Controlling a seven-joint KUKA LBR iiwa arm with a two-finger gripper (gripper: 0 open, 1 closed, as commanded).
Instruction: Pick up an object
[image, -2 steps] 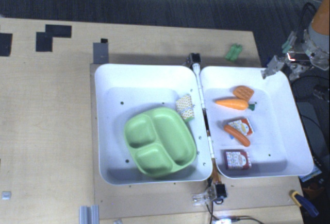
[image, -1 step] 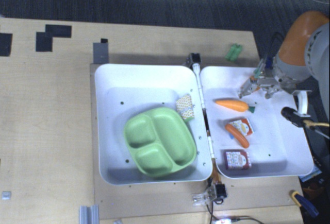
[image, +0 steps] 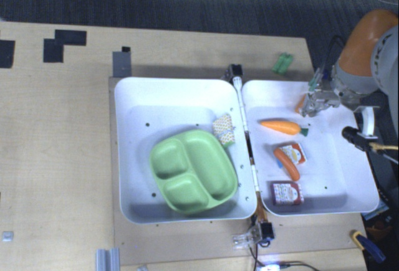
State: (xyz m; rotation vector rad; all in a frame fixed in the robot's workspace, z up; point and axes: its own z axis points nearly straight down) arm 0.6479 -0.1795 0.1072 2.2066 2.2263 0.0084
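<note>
The right bin (image: 336, 192) holds an orange carrot (image: 282, 127) with a green end, a red sausage (image: 288, 164) lying on a small white packet, and a dark brown packet (image: 286, 192) near the front wall. My gripper (image: 317, 102) hangs low over the back of the right bin, up and to the right of the carrot. A small orange piece (image: 302, 103) lies against the gripper's left side; whether it is gripped is unclear. In the left bin (image: 134, 139) sit a green divided plate (image: 193, 170) and a small yellow-patterned object (image: 224, 128).
A green object (image: 282, 63) lies on the bench behind the right bin. A divider rail (image: 247, 139) runs between the bins. The arm's grey body and orange band (image: 365, 52) stand over the right bin's far right corner.
</note>
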